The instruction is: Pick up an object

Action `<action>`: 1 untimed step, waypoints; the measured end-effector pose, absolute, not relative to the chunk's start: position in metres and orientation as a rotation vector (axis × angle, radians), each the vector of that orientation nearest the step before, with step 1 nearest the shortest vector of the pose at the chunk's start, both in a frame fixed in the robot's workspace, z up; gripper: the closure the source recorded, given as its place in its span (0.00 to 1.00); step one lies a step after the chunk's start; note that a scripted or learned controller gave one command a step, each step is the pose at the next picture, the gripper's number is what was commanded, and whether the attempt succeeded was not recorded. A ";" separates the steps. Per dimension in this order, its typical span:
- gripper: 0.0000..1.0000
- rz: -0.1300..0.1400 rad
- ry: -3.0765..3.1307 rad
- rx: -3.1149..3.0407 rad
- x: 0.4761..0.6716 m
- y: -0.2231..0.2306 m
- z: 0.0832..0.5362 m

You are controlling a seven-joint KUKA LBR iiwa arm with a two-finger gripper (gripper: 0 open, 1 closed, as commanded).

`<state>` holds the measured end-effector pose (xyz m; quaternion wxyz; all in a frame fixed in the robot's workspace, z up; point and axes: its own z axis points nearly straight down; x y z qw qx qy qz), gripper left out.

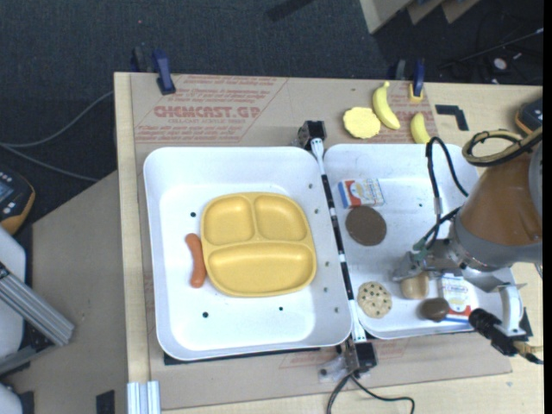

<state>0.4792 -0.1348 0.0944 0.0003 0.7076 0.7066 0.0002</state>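
While the claw (420, 270) hangs low, grip unreadable, a cookie (374, 298) and brown disc (366, 226) lie nearby.

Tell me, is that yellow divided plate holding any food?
Empty. All three compartments of the yellow plate show bare yellow; the hot dog lies beside it in the left bin.

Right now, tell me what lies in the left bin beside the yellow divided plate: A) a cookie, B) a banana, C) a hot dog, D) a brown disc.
C: an orange hot dog lies along the yellow divided plate's left edge in the left bin.
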 end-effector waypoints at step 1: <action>1.00 0.012 2.226 2.207 0.496 -0.065 0.190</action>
